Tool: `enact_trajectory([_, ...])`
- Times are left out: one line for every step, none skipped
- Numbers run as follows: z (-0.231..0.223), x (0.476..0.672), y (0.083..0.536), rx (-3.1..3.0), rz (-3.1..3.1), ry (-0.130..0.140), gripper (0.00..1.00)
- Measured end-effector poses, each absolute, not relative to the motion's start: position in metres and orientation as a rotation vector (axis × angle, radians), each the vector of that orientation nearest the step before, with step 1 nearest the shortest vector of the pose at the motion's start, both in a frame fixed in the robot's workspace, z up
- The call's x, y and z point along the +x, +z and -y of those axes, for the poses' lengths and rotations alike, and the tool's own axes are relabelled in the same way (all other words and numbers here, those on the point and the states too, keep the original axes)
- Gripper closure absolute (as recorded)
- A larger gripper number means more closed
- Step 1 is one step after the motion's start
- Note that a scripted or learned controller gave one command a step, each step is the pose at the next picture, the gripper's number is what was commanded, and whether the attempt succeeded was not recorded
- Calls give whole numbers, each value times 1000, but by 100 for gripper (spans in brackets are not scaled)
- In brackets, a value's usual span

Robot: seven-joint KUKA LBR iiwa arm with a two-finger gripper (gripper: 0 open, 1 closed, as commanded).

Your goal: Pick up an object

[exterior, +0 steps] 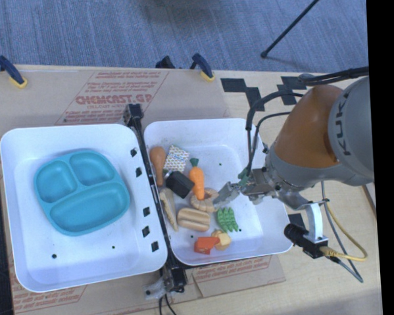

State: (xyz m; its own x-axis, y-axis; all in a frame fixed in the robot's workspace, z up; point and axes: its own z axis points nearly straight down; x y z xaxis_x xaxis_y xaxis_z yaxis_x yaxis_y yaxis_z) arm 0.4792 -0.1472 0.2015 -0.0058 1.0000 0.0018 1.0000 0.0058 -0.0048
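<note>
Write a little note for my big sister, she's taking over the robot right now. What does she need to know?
Claw: low over the right bin, among the toy food. I can't tell if it is open or shut, and nothing is seen held in it.
Things: the right bin holds a pile of toy food, including an orange carrot, a black block, a hot dog bun and a green piece. The left bin holds a blue divided plate.
Done: the arm has reached the pile.
Left: grip one object and lift it clear.
</note>
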Motion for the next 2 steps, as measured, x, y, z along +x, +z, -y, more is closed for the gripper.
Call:
enact_trajectory([131, 567, 110, -2354, 2081, -4, 0])
enact_trajectory([101, 568, 103, -1952, 2494, -12, 0])
